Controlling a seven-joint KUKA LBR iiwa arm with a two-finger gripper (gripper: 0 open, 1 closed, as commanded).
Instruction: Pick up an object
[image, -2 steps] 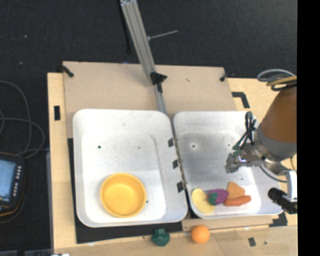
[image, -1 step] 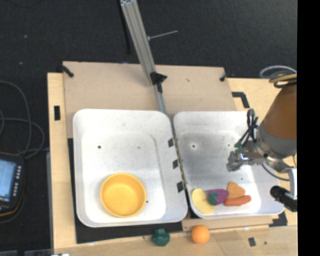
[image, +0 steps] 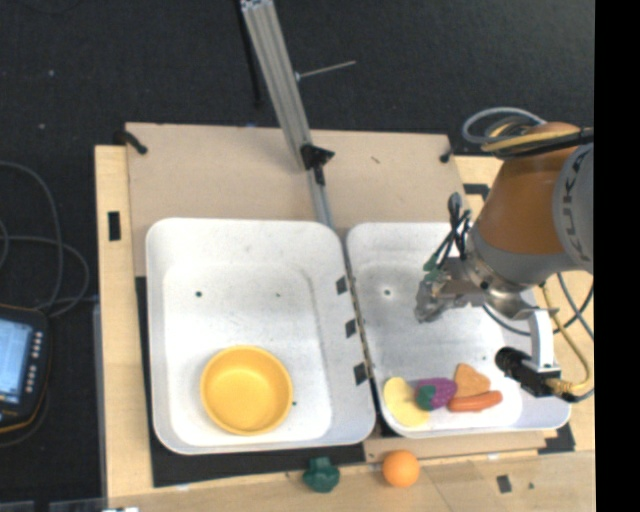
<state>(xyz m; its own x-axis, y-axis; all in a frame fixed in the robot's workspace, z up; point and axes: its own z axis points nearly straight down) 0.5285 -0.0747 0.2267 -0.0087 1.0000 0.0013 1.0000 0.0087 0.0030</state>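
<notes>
While legible, partial arm lettering.

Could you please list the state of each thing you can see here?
gripper: above the right bin, holding nothing visible
yellow bowl: upright in the left bin
toy food pile: clustered at the right bin's near edge
orange ball: on the bench, outside the bins

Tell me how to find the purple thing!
Look at the right bin, the one under the gripper. Along its near edge sits a small cluster of toy food. The purple piece is in the middle, between a pale yellow piece and an orange carrot-like piece, and it alone is purple with a green bit.
</notes>
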